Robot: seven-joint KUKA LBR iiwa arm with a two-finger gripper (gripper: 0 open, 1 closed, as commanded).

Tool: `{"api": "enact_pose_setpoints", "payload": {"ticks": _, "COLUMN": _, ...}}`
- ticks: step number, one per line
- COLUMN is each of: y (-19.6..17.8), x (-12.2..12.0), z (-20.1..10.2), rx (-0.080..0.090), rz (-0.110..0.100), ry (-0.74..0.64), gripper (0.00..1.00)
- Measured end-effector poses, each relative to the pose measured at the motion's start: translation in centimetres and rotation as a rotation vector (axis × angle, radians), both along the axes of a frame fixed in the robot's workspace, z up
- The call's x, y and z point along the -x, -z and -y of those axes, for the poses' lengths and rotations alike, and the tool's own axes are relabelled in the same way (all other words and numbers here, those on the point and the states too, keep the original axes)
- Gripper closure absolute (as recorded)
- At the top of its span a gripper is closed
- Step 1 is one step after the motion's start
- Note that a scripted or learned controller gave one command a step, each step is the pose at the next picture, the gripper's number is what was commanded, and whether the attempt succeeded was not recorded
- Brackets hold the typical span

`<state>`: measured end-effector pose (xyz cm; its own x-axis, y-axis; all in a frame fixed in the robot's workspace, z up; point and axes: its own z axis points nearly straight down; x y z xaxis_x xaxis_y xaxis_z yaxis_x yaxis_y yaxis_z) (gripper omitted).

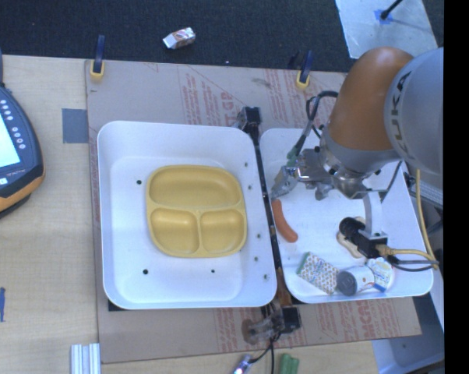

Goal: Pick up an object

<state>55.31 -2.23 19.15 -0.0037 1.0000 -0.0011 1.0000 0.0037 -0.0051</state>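
Observation:
My gripper (286, 181) hangs over the left side of the right bin (406, 209), close to the wall it shares with the left bin. An orange sausage-shaped toy (283, 222) lies just below it on the bin floor, apart from it as far as I can tell. Near the front of the same bin lie a patterned grey pouch (319, 273) and a small bottle (365, 279) with a grey cap and a white, blue and yellow label. The arm's orange band and grey body hide the far right part of this bin.
The left bin (118, 209) holds a yellow divided plate (195, 209). A teach pendant (5, 158) rests on the bench at far left. A crumpled wrapper (179, 38) lies on the dark floor behind the bench. Clamps (98, 67) pin the cardboard underlay.

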Motion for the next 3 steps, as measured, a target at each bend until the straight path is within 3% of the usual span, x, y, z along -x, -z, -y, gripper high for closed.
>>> {"api": "enact_pose_setpoints", "payload": {"ticks": 1, "y": 0.0, "x": -1.3, "z": -1.0, "rx": 0.000, "rz": 0.002, "ry": -0.003, "gripper": 0.00}}
{"api": "enact_pose_setpoints", "payload": {"ticks": 2, "y": 0.0, "x": 0.2, "z": -1.8, "rx": 0.001, "rz": 0.000, "ry": -0.003, "gripper": 0.00}}
{"api": "enact_pose_setpoints", "payload": {"ticks": 3, "y": 0.0, "x": -0.8, "z": 0.1, "rx": -0.001, "rz": 0.003, "ry": 0.001, "gripper": 0.00}}
